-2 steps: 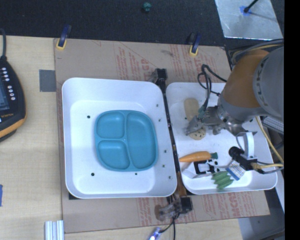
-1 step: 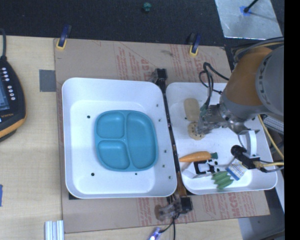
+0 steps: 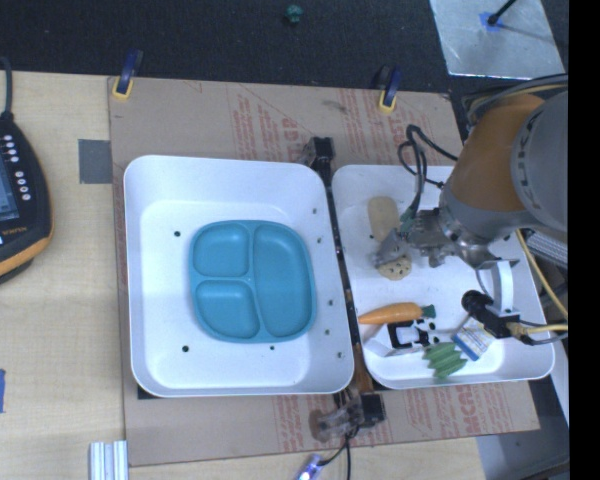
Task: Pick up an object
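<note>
My gripper hangs low over the middle of the right bin, with the grey arm and its orange band reaching in from the right. Just left of and below it lies a speckled brown cookie-like piece, touching or nearly touching the gripper's tip. A tan oblong piece lies up and to the left. Nearer the front are an orange carrot, a small black-and-white item, a green item and a blue-and-white item. Nothing is visibly held.
The left bin holds a blue divided plate. A teach pendant lies at the bench's left edge. Clamps sit on the cardboard sheet's back edge, and a bracket sits between the bins at front and back.
</note>
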`<state>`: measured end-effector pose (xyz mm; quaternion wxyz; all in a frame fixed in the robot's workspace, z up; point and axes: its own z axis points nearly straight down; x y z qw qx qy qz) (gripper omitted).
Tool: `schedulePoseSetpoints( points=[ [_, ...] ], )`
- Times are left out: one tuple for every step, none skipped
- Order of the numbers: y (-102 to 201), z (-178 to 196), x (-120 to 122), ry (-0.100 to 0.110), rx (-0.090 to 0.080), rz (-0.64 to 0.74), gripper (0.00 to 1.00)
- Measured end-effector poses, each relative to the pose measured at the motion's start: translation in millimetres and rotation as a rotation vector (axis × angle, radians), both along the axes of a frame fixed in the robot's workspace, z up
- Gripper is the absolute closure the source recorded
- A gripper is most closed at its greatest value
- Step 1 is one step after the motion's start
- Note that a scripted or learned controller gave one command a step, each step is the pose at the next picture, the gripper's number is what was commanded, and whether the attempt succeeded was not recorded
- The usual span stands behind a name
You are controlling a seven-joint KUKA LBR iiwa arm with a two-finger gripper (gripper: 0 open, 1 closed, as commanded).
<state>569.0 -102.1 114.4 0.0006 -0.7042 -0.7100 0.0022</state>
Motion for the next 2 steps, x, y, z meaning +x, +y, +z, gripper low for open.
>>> schedulePoseSetpoints(
  points=[
    [-1.1,10.1,0.0,0.000,-0.001,0.000,1.00],
    [-1.0,10.0,0.0,0.000,-0.001,0.000,0.00]
  ],
)
